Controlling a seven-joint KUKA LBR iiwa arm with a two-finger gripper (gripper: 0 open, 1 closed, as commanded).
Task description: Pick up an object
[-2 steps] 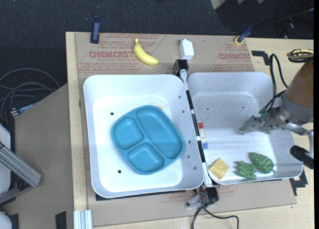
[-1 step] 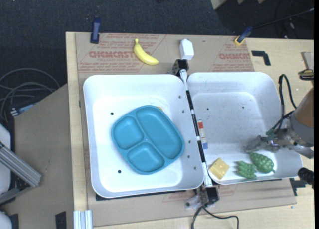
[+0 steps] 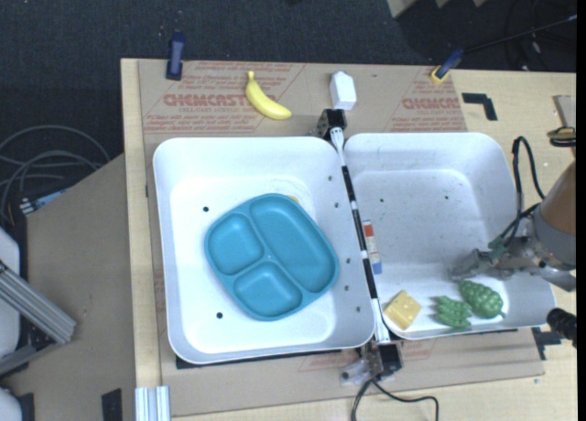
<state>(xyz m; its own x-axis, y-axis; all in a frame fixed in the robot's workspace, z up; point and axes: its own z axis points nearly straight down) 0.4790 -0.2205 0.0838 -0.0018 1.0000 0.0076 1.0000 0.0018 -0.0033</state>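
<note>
Low in the right bin (image 3: 430,158), the claw (image 3: 478,265) reaches in from the right, its fingers spread and holding nothing, just above the green toys (image 3: 469,304), the likely target. A yellow wedge (image 3: 402,310) lies beside them; the blue divided plate (image 3: 269,255) sits apart in the left bin (image 3: 183,181), the banana (image 3: 265,100) on the tabletop (image 3: 211,103).

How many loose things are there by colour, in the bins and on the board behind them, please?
Blue: 1, the tray in the left bin.
Yellow: 2, the banana on the board and the block in the right bin.
Green: 2, the toys in the right bin.
Total: 5.
</note>
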